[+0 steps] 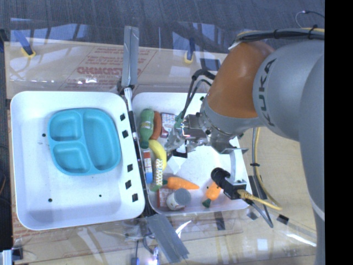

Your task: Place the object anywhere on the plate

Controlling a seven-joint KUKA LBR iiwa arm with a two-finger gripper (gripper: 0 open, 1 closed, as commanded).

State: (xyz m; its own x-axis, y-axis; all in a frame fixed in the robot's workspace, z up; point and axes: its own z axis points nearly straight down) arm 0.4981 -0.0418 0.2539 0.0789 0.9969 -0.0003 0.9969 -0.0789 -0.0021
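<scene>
A: How far along is it?

B: Early, by my reading. The arm (265, 87) fills the right of the frame and bends down over the right bin (193, 101). The blue plate (84, 139), sitting mid-left in the left bin (27, 164), has nothing on it, so both the pickup and the carry across are left to do.

A: And the gripper?

B: The gripper (185, 139) hangs low at the centre of the frame, just beside the banana (158, 152). Whether it is spread or pinching something I cannot tell; the wrist hides it.

A: Which object is it after?

B: Unclear. The candidates all lie in the right bin: banana, a green vegetable (146, 123) above it, a carrot (182, 183) lower down, a small can (177, 199) at the bottom edge.

A: The setting?

B: Pale bench (287, 148), with taped clear sheeting (71, 65) in the upper left. A dark ribbed floor (138, 4) runs across the top.
</scene>
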